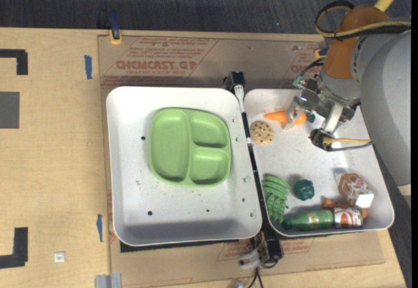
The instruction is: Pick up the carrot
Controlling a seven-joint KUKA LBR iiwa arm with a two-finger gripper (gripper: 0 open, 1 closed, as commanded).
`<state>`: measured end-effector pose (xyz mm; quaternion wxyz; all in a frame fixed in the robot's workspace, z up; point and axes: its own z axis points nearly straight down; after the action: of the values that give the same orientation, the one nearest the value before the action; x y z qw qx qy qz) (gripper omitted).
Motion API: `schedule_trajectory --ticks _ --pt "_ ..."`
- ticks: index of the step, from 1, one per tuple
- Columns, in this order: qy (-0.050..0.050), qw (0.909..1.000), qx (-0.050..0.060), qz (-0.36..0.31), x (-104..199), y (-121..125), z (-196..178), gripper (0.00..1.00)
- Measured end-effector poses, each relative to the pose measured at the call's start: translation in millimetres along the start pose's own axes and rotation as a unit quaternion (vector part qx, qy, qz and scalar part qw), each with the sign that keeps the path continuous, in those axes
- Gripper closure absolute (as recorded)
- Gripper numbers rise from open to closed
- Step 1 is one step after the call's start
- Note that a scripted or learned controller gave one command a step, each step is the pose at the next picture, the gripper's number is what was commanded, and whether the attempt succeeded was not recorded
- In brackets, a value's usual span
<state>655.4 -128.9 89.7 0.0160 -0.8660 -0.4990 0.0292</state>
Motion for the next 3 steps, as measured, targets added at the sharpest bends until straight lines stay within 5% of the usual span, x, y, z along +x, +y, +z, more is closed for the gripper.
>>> schedule_trajectory --ticks 1,2,3 --pt "0.012 0.9999 -0.004 -0.001 10 -1 -11 1.0" --pt "0.006 0.9999 0.008 0.0 5 -5 -6 0.0" --pt "0.021 0.9971 -0.011 0.073 -7 -13 2 0.0"
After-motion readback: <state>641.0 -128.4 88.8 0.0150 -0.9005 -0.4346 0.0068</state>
